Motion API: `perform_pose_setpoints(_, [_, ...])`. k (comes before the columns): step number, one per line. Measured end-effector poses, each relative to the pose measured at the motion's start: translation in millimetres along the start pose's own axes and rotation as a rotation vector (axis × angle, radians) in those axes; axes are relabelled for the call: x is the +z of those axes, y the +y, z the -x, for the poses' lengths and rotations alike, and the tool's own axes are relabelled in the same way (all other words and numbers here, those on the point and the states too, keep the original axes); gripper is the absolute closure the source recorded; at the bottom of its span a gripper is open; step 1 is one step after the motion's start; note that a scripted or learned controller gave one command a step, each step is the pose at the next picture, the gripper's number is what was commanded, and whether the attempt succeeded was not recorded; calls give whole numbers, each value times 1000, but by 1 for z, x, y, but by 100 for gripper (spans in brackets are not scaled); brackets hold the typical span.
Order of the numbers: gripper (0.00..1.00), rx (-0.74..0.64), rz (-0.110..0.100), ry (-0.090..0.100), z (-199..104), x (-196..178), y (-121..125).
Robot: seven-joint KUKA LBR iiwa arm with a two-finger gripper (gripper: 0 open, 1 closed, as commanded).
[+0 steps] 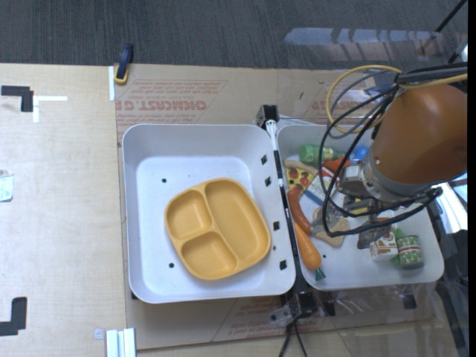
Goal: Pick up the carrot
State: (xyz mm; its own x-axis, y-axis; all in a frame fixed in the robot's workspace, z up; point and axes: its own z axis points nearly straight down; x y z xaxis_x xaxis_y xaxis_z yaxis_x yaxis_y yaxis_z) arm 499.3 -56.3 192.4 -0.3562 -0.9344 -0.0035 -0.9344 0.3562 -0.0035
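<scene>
The robot arm reaches in from the right of the overhead camera view, its broad orange band the nearest thing to the lens and covering much of what lies under it. Just below and to the left of that band sits the grey wrist section, ringed in lighter metal, pointing downward. Black cables, with one yellow cable among them, loop from above the band down past its left side and trail under the wrist. The gripper hangs beneath the wrist, largely hidden by the arm's own bulk and the cables.
</scene>
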Motion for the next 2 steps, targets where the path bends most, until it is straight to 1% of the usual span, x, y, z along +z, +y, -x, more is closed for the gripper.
perform_pose_setpoints(1, [0,-84,1,0,7,1,-4])
perform_pose_setpoints(2, [0,-219,2,0,20,1,9])
